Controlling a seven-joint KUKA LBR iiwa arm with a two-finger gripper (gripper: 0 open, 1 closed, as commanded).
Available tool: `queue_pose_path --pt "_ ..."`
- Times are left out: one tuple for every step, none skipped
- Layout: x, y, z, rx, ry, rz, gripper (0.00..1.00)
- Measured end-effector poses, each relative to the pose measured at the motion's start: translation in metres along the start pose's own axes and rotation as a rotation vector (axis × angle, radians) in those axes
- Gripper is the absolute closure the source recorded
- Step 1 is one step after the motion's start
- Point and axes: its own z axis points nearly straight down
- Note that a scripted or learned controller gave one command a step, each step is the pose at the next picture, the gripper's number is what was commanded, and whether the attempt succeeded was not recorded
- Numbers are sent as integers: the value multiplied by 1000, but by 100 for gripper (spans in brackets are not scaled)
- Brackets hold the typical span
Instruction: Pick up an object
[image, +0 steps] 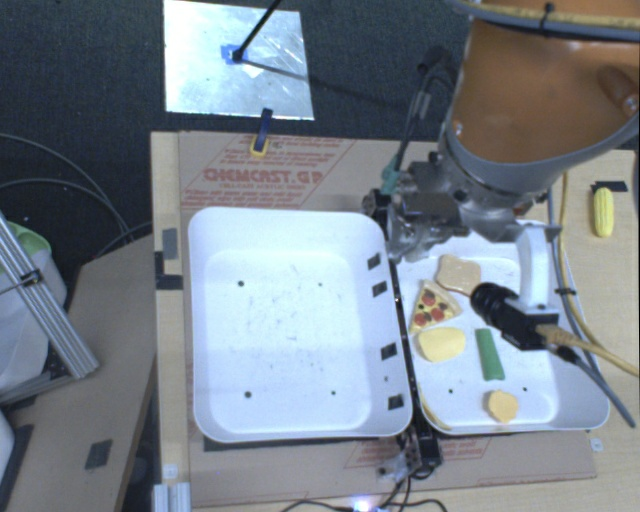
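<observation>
Reaching in from three o'clock, the grey arm (530, 110) with its orange band fills the upper right and hangs over the far edge of the right bin (575, 405). The gripper (412, 232) sits at that bin's eleven o'clock corner, close against the wall shared with the left bin (225, 420); whether it is spread or closed cannot be told, and nothing shows gripped in it. The left bin lies at nine o'clock of the gripper, its floor bare white. Toward five o'clock of the gripper the objects cluster in the right bin: a toast slice (457, 273) nearest, a pizza slice (436, 307) just below it against the shared wall, a yellow lump (441, 344), a green stick (489, 353) beside that, and a small orange piece (502, 405) near the front rim. A black cylinder (508, 316) on the wrist hangs at three o'clock of the pizza slice
</observation>
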Motion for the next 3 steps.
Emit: queue_pose_path --pt "0 1 -17 -13 4 -3 100" --pt "93 20 -60 -15 7 -12 100" --pt "70 71 -17 -7 1 2 100"
